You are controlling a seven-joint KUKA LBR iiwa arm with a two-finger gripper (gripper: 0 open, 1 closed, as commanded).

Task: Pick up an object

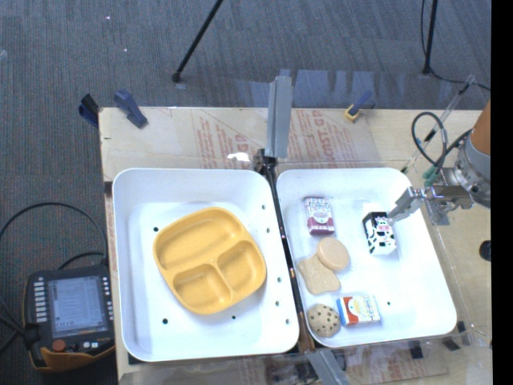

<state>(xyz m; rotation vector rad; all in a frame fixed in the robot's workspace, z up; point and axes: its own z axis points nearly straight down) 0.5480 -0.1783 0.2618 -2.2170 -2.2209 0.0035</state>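
I can't tell whether my tool (398,209) is spread, but the cow-print carton (380,234) just below its tip looks light, stiff, slick; I'd pinch its flat sides.

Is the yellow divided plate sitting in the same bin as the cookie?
No, the yellow plate lies in the left bin, while the cookie is in the right bin.

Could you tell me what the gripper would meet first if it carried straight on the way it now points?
Probably the black-and-white cow-print carton. The gripper points down-left toward it from the right bin's far side, tip near the carton's top edge. Its height above is unclear.
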